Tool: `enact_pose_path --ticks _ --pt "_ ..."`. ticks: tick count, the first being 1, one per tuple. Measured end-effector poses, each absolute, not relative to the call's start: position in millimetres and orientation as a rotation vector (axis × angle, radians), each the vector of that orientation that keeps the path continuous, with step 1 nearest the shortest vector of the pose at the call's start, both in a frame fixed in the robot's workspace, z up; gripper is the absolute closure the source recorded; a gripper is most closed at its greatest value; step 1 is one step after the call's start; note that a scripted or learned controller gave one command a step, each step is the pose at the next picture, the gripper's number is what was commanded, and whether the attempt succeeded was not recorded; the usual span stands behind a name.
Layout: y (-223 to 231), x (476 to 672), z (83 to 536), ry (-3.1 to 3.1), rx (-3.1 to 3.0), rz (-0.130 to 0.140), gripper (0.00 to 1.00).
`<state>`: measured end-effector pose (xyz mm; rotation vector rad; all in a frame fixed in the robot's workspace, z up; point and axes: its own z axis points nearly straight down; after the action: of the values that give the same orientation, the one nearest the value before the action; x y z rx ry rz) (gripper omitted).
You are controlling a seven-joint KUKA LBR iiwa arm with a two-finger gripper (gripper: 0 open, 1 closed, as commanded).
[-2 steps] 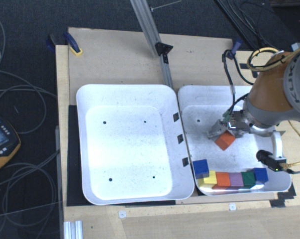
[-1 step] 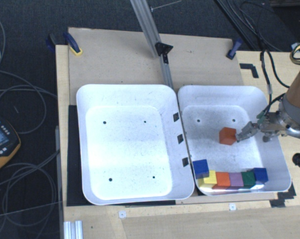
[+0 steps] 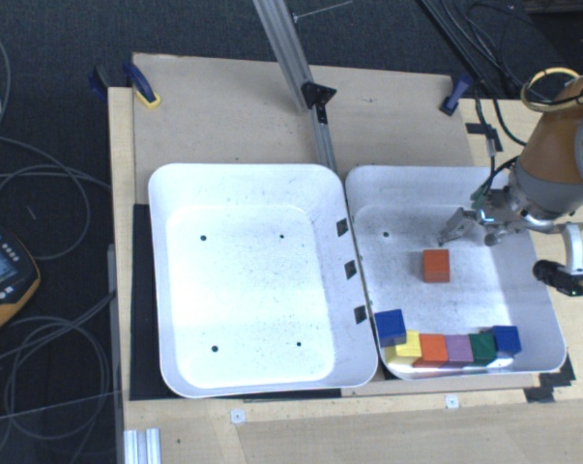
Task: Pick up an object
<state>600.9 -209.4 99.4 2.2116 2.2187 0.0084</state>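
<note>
Plywood bench (image 3: 388, 114) carrying two shallow white plastic bins; arm working over right bin (image 3: 523, 288). Two-finger gripper (image 3: 462, 225) hanging low over that bin's upper half, metal fingers (image 3: 455, 228) splayed apart, gripping nothing. Nearest candidate, small orange-red cube (image 3: 436, 265), sitting alone mid-bin, just below and slightly left of fingertips, not touching. Squarish, no long axis. Row of coloured blocks (image 3: 451, 344) lining bin's near wall, well apart. Judging short drop toward cube needed.
</note>
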Motion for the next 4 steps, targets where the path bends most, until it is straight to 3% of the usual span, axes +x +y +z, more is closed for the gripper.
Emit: enact_pose_path --ticks 2,3,4 --pt "-209.2 596.4 100.1 2.222 2.219 0.000 0.00" --pt "-121.4 623.0 99.9 2.232 2.212 0.008 0.00" --pt "-145.5 547.0 99.3 2.222 2.230 -0.006 0.00"
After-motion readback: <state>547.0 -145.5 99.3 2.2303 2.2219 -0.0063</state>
